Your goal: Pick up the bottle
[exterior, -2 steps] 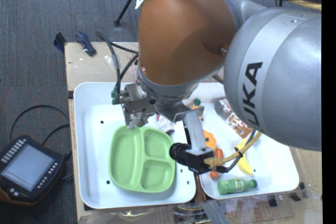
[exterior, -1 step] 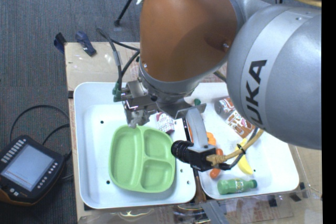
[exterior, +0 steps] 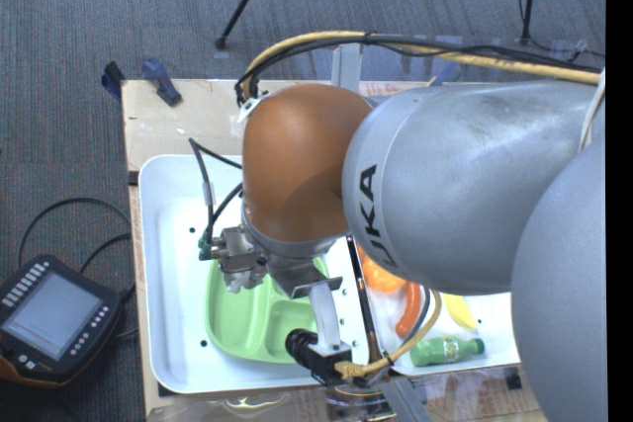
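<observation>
Arm reaches in from 3 o'clock and hangs over the left bin, above a green tray. The gripper sits at the tray's 12 o'clock edge; its state cannot be told. The green bottle lies on its side in the right bin, at 5 o'clock, near a banana and an orange item, well apart from the gripper. Bottle likely untouched.

A green plastic tray lies in the left white bin; a green plastic bottle lies in the right white bin, near its front edge.
</observation>
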`<state>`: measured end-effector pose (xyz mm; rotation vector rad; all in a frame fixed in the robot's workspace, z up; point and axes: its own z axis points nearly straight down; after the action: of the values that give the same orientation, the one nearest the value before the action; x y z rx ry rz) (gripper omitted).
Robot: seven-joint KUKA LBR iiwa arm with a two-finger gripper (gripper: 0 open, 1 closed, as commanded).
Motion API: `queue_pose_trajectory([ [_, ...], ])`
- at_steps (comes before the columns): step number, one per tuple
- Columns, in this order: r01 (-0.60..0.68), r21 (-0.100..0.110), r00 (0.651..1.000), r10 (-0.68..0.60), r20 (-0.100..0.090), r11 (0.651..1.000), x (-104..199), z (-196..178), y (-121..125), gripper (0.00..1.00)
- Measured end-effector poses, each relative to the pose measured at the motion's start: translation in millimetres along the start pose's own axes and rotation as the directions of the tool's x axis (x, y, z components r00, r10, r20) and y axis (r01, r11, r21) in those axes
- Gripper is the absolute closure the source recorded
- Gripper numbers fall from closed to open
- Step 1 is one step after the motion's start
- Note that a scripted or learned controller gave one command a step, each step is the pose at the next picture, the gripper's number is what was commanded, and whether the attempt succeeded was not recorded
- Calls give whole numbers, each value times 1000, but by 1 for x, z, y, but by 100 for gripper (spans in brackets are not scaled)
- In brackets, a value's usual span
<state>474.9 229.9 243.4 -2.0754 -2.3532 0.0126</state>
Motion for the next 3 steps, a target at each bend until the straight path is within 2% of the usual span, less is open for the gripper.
queue_pose_trajectory([
  [1,13,-2,1000,-13,0,1000,9,-49,2,100],
  [2,8,4,1000,-8,2,1000,7,-56,2,100],
  [3,-11,0,1000,11,0,1000,-17,-12,1,100],
])
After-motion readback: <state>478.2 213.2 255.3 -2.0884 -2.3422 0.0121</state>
